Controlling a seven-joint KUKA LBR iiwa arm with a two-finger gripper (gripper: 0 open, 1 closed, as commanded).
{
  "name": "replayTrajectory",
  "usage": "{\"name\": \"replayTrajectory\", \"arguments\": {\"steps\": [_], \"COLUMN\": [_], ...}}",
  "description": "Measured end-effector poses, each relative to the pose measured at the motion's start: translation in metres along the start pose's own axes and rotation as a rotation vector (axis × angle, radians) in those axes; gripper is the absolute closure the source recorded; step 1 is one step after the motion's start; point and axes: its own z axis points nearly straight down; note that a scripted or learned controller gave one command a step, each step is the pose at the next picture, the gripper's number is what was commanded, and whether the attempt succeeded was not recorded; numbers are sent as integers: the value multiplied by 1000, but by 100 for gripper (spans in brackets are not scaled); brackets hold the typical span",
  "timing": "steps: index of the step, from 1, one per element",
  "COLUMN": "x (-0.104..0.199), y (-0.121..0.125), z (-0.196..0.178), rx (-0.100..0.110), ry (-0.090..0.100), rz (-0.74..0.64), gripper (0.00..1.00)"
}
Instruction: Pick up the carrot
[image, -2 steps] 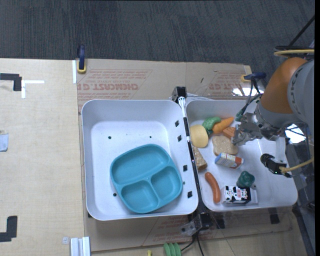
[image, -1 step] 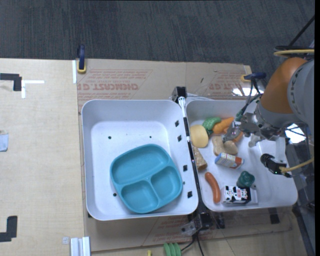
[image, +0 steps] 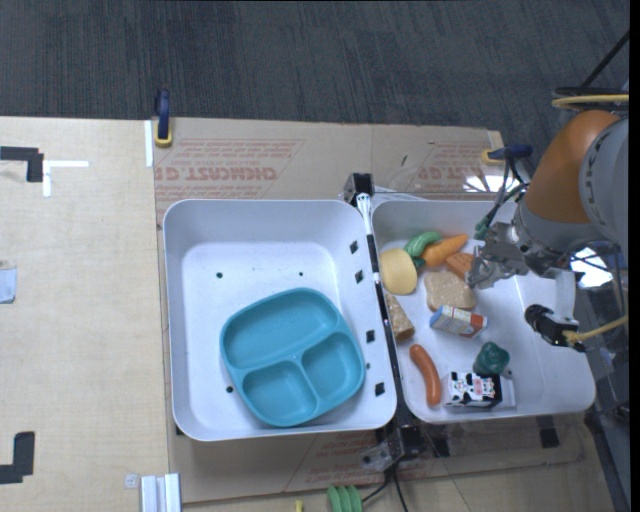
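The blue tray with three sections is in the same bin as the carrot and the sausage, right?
Not quite. The camera view shows the blue tray alone in the left bin. The carrot and the sausage lie in the right bin, where the gripper is down among the food.

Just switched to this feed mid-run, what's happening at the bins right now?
The arm reaches in from the right and its gripper sits low in the right bin, right beside the carrot near the bin's far end. The carrot lies in the bin among other toy food: a bread slice, a sausage and a small milk carton. The left bin holds a blue divided plate. No grasp is visible yet.
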Motion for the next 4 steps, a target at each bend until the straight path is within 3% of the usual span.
{"name": "replayTrajectory", "arguments": {"steps": [1, 2, 3, 4], "x": [0, -35, 35, 50], "y": [0, 49, 52, 48], "z": [0, 21, 22, 24], "rx": [0, 5, 40, 39], "ry": [0, 2, -18, -29], "rz": [0, 233, 372, 658], "gripper": [0, 0, 0, 0]}}
